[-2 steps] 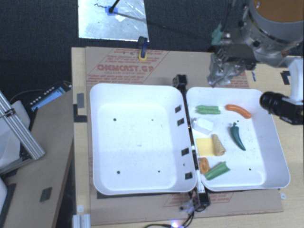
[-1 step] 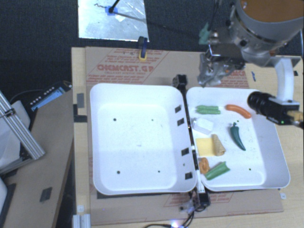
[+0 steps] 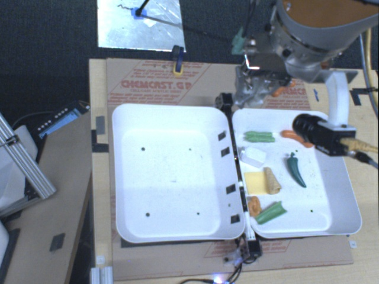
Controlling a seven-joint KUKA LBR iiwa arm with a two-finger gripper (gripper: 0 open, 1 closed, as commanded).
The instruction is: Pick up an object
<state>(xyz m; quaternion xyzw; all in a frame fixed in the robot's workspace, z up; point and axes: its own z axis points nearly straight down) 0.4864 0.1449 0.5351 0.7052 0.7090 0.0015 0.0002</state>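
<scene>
Here the gripper hangs over red "CHEMCAST GP" lettering; whether it's clenched, I cannot tell.

A: Bright, even overhead light — the white bins nearly wash out.

B: Glare on the foil sheet too. Shadows are faint, the arm looks soft and blurred, and the whole picture is grainy.

One fixed camera looks down aslant on both bins.
</scene>
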